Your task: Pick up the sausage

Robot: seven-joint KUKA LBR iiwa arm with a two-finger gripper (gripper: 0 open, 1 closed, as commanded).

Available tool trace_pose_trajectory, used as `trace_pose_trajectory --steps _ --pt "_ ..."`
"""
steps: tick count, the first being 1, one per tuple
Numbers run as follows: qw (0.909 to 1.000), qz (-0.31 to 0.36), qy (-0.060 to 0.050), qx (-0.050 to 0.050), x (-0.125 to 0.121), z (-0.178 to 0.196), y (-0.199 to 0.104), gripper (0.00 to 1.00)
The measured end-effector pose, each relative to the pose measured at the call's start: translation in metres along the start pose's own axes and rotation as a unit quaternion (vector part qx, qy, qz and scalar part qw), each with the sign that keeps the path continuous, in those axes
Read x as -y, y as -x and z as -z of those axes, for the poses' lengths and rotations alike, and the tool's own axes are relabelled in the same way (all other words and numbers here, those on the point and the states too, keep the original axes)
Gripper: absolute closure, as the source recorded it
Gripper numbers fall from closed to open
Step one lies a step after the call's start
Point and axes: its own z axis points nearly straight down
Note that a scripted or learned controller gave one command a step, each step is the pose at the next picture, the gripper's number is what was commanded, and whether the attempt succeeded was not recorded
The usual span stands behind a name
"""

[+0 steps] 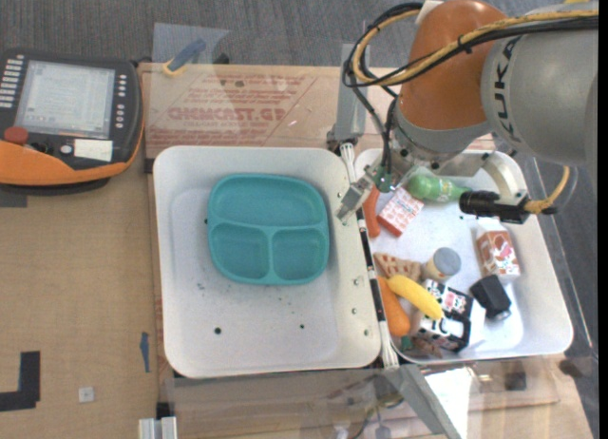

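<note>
The sausage (372, 216) is a short reddish-orange piece lying against the left wall of the right bin (541, 333), next to a red and white packet (401, 211). My gripper (364, 190) hangs at that bin's upper left corner, right over the sausage's upper end and close to the wall between the bins. The orange wrist band and grey arm hide the bin's back part. I cannot see whether anything is held.
The right bin also holds a green bottle (434, 186), a banana (416, 295), a carrot (395, 310), a small can (444, 262), a brown carton (497, 252) and black items (492, 295). A teal divided plate (270, 229) lies in the left bin (180, 314). A teach pendant (66, 119) sits at the far left.
</note>
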Motion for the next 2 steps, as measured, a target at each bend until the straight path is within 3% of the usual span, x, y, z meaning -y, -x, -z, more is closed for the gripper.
trace_pose_trajectory --steps 1,2 --pt "0.9997 0.024 -0.002 -0.002 0.035 -0.006 0.007 0.0" --pt "0.9996 0.028 0.0 0.0 0.056 -0.005 0.044 0.0"
